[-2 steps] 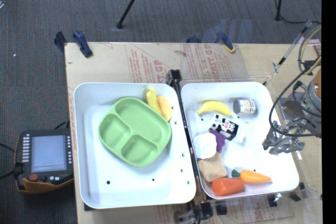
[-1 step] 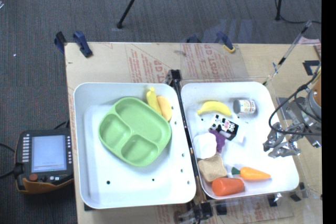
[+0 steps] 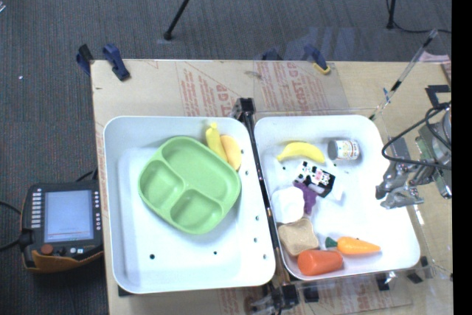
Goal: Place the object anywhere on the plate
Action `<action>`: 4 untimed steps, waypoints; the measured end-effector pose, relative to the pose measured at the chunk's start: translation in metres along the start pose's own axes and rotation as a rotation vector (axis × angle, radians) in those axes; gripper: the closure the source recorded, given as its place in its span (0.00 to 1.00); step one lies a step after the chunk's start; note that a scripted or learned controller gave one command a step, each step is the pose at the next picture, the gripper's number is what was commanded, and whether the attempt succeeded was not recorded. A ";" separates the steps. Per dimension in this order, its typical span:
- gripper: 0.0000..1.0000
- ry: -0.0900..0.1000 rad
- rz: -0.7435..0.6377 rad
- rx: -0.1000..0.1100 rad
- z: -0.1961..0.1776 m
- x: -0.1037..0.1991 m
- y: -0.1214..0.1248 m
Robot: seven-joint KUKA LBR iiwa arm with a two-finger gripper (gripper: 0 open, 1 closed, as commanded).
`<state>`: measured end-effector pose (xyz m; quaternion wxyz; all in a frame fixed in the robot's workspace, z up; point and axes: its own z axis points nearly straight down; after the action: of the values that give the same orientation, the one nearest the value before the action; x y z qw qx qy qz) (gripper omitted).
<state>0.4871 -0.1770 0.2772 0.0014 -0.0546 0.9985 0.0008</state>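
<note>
Plate sits left; gripper hovers over right bin's edge.

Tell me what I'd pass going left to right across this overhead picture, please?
Handheld screen → green plate → yellow toy → banana → small can → gripper.
</note>
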 end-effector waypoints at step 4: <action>1.00 0.003 1.715 0.006 0.019 0.014 -0.034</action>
<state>0.4767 -0.2125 0.2576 -0.0010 0.7193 0.6947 -0.0010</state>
